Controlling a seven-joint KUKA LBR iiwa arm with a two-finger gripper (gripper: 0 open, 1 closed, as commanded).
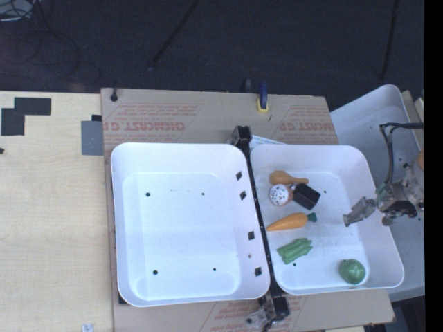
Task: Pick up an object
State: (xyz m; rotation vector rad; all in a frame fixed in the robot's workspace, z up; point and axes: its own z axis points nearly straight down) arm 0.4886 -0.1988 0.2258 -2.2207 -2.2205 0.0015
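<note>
Hovering over the right part of the right bin [377,168]: the gripper [370,211], with nothing visible in its grasp. Spread or pressed together, the jaws? Cannot tell from this slanted view, too small and too blurred.

Six candidates, all in this same bin, all apart from the jaws:
- Nearest, toward the lower edge of the view from the jaws: a green round fruit [352,271], lying alone close to the bin corner.
- To the view's left of the jaws, at about their height: a toy carrot [287,222], lying flat with the green tip toward the jaws.
- Lower left of the jaws: a green pod-like vegetable [295,250], also flat.
- Upper left of the jaws, in a tight cluster: a black block [306,196], touching or nearly touching a white dotted ball [279,196], and beyond them a tan pear-shaped toy [284,179].

Probably light plastic or foam toys, stiff enough, not fragile; judged so from the look only.

Best choice, probably: the carrot. Long, narrow, free on both sides. Take across the thick middle, jaws at right angle to its length. Likely smooth, so avoid the thin tip.

Round fruit and ball: prone to roll or squirt out; close exactly over the widest part. Fruit also near the bin wall, so little room on that side.
</note>
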